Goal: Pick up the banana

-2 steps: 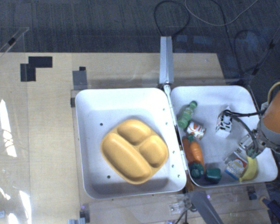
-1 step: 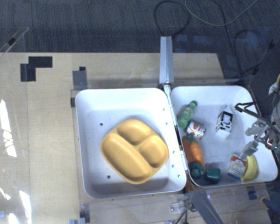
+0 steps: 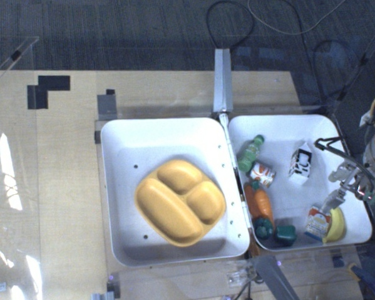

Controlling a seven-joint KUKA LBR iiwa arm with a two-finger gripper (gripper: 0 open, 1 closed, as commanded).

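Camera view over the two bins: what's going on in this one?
A grey robot arm reaches in from the right, its hand hovering over the right bin just above the banana, which lies in the near right corner beside a small carton. The banana is not between its fingers, so nothing is picked up yet. The left bin holds a yellow divided tray.

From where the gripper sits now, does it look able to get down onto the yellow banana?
Probably yes: the gripper hangs just above the yellow banana, but a small juice carton lies right against it.
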